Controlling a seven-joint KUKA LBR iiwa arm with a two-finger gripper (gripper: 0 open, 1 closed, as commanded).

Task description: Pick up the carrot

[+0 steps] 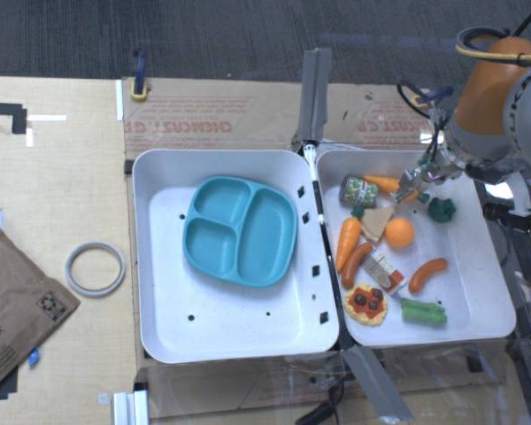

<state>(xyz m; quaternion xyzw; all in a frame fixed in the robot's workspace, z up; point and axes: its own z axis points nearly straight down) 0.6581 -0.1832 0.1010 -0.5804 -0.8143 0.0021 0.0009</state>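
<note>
Hovering over the far part of the right bin [500, 321], gripper [416, 184] low among the toy food, reaching in from the right. Cannot tell whether the claw is apart or together; too small and blurred at the tip to judge, and nothing plainly clamped in it.

Lying in the left half of that same bin, carrot [348, 240]: long, orange, thick end toward the far side, thin end pointing near. Long axis running roughly far-to-near, leaning slightly left at the near end. Touching or almost touching a reddish sausage [358, 264] along its right flank, and just beside a pale wedge [377, 222] at its thick end.

From the claw, then: carrot lying to the left and nearer. Between the two, a green packet [360, 191] and an orange fruit [399, 232].

Worth noting also a smaller orange tapered piece [382, 183] just left of the claw, lying left-to-right; possibly a second carrot, hard to say.

Judging the coming move: for the long carrot, shifting left and near, then closing across the short width, so left-to-right. Crowding by the sausage likely the main hazard.
</note>
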